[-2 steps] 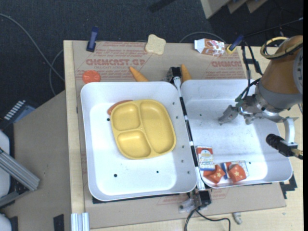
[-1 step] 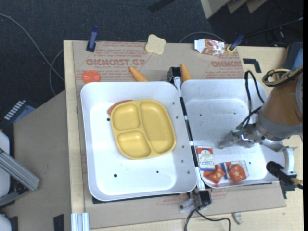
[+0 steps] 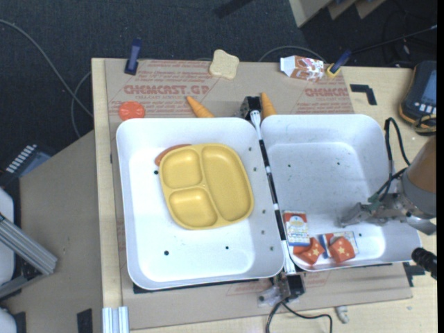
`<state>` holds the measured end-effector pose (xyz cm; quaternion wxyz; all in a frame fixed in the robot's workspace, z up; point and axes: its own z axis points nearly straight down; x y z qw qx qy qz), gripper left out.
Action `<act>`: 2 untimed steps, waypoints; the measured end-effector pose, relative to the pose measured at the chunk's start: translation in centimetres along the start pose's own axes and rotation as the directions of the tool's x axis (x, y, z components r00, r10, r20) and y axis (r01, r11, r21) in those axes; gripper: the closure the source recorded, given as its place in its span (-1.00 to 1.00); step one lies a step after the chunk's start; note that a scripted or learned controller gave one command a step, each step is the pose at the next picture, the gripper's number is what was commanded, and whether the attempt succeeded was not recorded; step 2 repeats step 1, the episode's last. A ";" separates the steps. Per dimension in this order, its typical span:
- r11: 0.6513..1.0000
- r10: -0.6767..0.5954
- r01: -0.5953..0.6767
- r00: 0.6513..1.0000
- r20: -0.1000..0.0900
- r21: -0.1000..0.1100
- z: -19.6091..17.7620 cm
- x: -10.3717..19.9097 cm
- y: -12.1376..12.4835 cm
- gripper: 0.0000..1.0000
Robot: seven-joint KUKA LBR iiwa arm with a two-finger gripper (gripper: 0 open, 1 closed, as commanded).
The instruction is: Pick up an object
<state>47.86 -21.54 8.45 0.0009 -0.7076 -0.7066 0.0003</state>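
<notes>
We find the gripper (image 3: 350, 217) low over the floor of the right bin (image 3: 326, 141), reaching in from the right edge of the camera view. Its fingers appear as one grey taper ending in a point; we cannot tell whether they are apart or together, and nothing is seen between them.

Just below and ahead of the tip, along the bin's near wall, lie the candidate objects: a red strawberry-like piece (image 3: 341, 248), a second red piece (image 3: 313, 252) touching it, and a small printed carton (image 3: 296, 227) beside the divider. None is in contact with the tool.

We judge all three to be light toy items. The red pieces look like rigid, smooth plastic, likely to slip or roll under a pinch; we would take one across its widest part, from above. The carton looks thin-walled and flat, best taken across its short sides. Crowding against the wall and each other leaves little finger room.

Farther off, the left bin (image 3: 139, 207) holds a yellow divided tray (image 3: 206, 184).
</notes>
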 end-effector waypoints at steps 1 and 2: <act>1.000 0.001 -0.001 1.000 0.001 -0.002 -1.0 0.0 0.1 1.00; 1.000 0.001 -0.001 1.000 0.001 -0.002 -1.0 0.0 0.1 1.00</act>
